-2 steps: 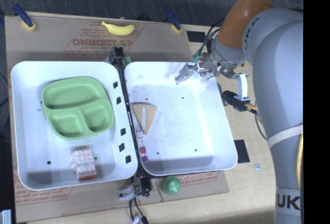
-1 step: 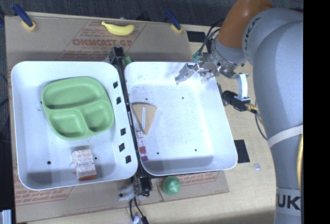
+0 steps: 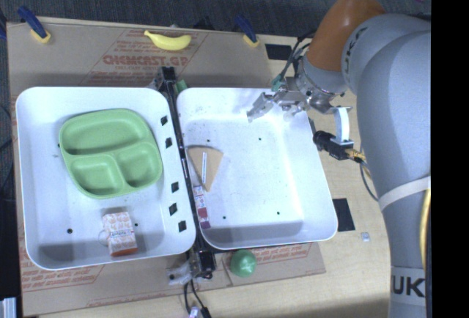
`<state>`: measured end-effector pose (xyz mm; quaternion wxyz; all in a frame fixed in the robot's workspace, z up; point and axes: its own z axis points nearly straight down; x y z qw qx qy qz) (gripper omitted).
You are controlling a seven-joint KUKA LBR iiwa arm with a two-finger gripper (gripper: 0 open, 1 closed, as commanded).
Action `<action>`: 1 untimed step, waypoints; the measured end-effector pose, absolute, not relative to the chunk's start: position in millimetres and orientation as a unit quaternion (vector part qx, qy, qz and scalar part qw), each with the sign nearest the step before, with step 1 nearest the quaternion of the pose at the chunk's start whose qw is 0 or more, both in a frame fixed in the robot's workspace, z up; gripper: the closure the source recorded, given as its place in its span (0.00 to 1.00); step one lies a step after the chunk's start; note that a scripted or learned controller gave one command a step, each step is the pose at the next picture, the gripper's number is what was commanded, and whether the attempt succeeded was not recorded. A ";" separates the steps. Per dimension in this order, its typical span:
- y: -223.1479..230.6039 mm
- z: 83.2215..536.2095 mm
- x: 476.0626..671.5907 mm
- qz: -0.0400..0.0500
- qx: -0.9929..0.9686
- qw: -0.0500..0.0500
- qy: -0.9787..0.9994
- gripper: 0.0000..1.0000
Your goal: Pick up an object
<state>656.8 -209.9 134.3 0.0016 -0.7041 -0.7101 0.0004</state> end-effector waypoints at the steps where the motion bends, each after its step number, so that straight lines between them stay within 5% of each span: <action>1: -211.0 91.5 561.3 0.001 -0.705 0.002 -0.709 0.00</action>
